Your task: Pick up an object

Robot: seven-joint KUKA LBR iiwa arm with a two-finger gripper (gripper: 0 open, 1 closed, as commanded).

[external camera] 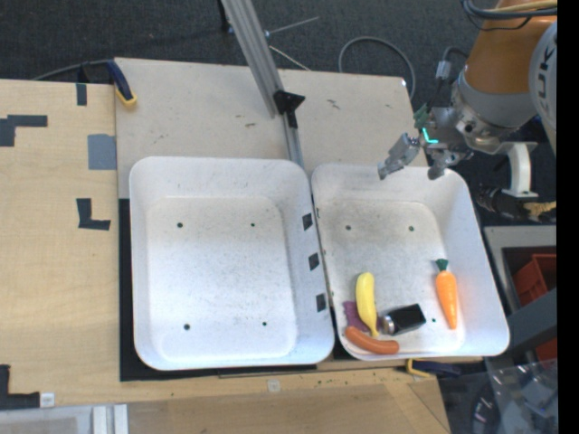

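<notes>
Camera view showed the tabletop [208,107] carrying two shallow white bins side by side, the left bin [217,260] bare of objects and the right bin [407,215] holding everything worth picking. The arm [507,52] reached in from the right, its orange band above the wrist, and its gripper [412,156] hung over the far edge of the right bin, close to that bin's far right corner, tilted rather than plumb. The fingers [395,164] stood apart and released, with nothing between them, though at this slant the gap was hard to judge finely.

All the objects lay toward the near edge of the right bin, well apart from the fingers, which had the whole length of the bin to cross. The carrot [447,297] lay by the right wall, its long axis running far to near with the green top pointing away. The banana [365,301] lay near the middle of the near edge, its axis also roughly far to near. A small black object [404,318] sat just beside it, and a sausage [371,342] lay along the near wall, crosswise to the banana. The carrot stood clear of the cluster, so it looked the easier target, probably with the fingers closing across its width.
</notes>
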